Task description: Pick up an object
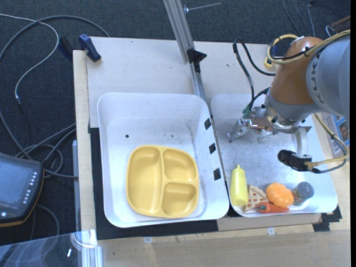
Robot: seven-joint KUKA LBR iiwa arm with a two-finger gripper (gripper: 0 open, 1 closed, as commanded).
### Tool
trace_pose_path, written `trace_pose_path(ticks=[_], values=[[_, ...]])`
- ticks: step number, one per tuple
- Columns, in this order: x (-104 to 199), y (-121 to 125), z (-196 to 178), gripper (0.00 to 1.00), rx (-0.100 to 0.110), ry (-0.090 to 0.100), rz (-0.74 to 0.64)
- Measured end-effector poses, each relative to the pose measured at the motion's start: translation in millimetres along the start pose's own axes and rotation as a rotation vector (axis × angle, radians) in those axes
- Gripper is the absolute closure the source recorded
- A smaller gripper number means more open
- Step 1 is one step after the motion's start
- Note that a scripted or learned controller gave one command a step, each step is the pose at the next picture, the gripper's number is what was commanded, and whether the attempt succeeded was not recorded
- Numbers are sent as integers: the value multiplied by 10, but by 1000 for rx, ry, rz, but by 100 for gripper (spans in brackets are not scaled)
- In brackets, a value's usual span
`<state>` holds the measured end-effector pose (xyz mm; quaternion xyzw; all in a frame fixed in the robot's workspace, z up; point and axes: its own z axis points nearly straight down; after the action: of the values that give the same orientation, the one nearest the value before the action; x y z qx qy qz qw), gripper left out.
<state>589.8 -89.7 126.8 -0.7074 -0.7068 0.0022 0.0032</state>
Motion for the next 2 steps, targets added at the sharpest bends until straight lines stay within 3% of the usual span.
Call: trace_pose_path(ticks=[1, 2], values=[[9, 20, -145, 100, -8, 0, -1], [84, -42, -675, 100, -14, -2, -3]])
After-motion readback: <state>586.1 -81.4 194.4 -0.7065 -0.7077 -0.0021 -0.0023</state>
